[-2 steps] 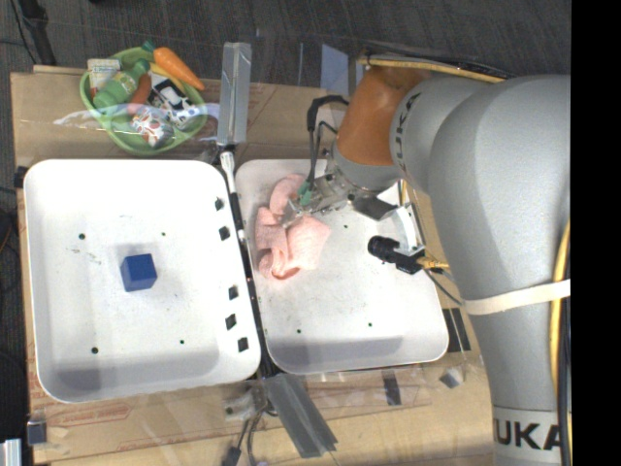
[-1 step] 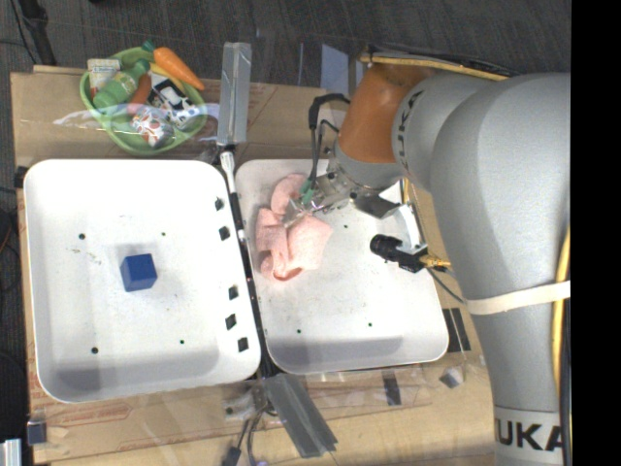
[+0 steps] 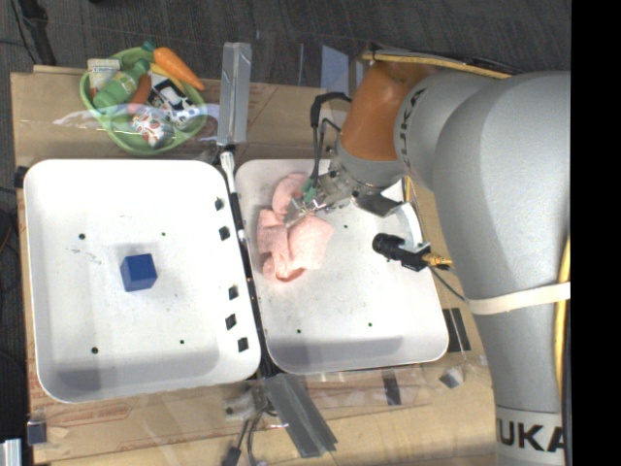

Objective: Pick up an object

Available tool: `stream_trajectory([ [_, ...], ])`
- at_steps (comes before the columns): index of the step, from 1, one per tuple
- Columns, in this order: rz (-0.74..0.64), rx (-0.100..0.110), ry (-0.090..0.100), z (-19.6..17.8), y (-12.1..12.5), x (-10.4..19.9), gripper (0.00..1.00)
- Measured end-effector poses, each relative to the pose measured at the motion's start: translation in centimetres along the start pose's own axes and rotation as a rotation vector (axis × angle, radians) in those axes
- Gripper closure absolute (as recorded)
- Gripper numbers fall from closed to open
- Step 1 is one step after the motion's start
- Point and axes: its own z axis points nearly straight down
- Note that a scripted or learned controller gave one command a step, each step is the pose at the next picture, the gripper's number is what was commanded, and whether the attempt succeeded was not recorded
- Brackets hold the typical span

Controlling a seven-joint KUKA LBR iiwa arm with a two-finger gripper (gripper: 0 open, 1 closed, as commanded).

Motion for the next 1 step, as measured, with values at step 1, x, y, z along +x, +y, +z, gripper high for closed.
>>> stream_trajectory([
  [1,0.085,-0.018,-0.009,-9.14,2.71,3.21,1.00],
])
